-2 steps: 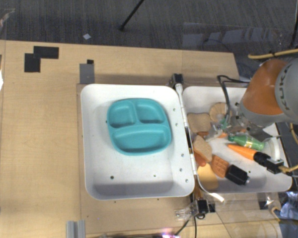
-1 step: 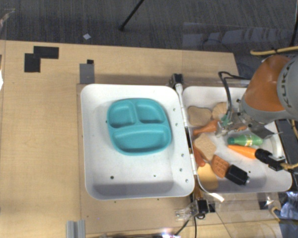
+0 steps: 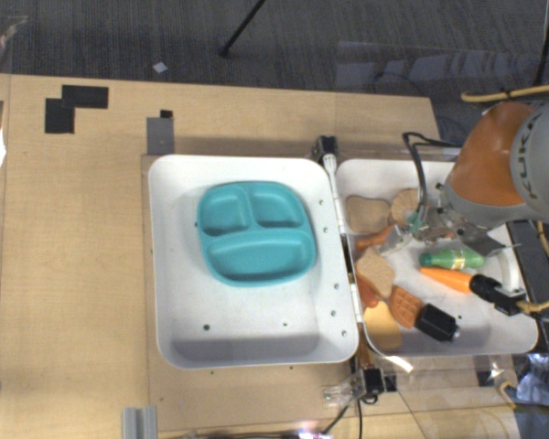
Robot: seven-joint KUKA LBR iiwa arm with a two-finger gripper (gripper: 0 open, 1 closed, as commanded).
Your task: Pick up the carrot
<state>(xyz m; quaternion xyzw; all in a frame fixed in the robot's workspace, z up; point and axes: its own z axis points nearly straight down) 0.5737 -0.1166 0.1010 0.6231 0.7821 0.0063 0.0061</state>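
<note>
Carrot (image 3: 446, 280) is seen in rt bin (image 3: 522, 337), just below-right of jaws (image 3: 410, 229), long axis approx left-right, under green item (image 3: 452, 261). Jaw state can't be told.

A light wooden bench (image 3: 73, 273) with black tape marks (image 3: 73, 106) stands on dark grey carpet (image 3: 165, 16).

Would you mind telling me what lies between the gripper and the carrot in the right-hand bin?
In the camera view, a green item lies between the gripper and the carrot, just above the carrot.
</note>
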